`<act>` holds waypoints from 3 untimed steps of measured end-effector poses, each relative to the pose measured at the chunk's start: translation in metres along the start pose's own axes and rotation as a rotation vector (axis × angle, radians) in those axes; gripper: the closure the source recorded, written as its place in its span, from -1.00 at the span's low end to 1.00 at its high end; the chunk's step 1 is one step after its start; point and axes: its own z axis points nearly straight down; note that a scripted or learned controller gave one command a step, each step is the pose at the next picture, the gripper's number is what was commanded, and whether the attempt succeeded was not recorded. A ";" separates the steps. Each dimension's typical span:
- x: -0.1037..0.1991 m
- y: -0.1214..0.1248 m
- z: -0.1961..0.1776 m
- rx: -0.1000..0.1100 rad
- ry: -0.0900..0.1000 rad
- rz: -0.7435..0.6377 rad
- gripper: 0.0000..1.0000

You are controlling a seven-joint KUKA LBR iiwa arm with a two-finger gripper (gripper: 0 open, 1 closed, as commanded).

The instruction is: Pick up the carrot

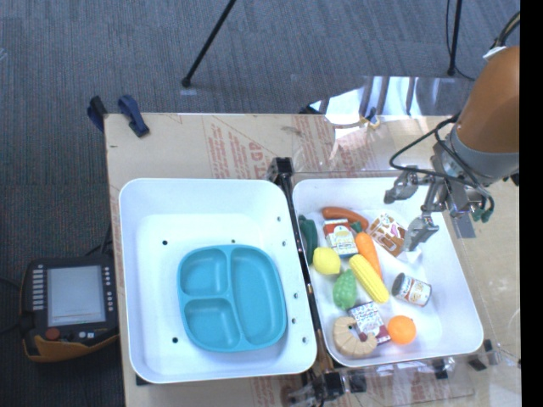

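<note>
While the blue plate (232,297) sat alone in the left bin (140,253), all the clutter lay in the right bin (462,299), and that was where I had to work. Going across from its left wall: a dark green vegetable (306,231), a lemon (327,261), a green lumpy piece (344,289), a red sausage (343,215) up top, then the carrot (368,254). It lay slanted near the middle of the bin, its green top touching a small box (342,238), with the corn (369,278) pressed along its lower side and a snack packet (387,233) just beside its upper right. Further right sat a can (412,290) and an orange (401,330), with a round biscuit (355,337) at the front.

My hand (431,203) hung over the bin's upper right, apart from the carrot, fingers spread and carrying nothing.

I judged the carrot to be a light, stiff plastic toy, smooth and tapered, so likely to squirt out of a pinch near the tip. The thicker middle looked the best hold, gripped across its width. With the corn tight against one flank, a finger might nudge that instead.
</note>
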 end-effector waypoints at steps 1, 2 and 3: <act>-0.035 0.010 0.141 0.001 -0.009 -0.097 -1.00; -0.006 0.040 0.140 0.002 -0.012 0.130 -1.00; -0.008 0.042 0.128 0.002 -0.018 0.125 1.00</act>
